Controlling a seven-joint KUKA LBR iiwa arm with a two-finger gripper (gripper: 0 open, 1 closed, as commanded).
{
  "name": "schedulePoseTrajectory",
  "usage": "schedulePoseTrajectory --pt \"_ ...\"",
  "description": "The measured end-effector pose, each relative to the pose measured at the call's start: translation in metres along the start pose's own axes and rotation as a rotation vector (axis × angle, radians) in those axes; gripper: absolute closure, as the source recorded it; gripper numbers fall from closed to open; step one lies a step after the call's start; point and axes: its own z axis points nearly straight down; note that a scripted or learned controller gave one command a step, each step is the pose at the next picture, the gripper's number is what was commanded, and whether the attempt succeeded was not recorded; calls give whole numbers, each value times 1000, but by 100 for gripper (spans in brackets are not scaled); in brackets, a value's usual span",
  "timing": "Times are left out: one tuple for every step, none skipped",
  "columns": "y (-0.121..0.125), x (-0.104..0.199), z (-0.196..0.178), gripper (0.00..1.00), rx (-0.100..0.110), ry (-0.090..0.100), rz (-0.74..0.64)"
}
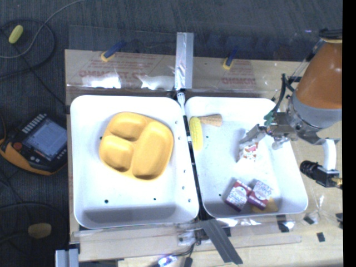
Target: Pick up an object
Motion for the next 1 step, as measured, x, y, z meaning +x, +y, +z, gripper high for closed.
schedulePoseTrajectory --pt "30 -24 148 0 -14 -4 163"
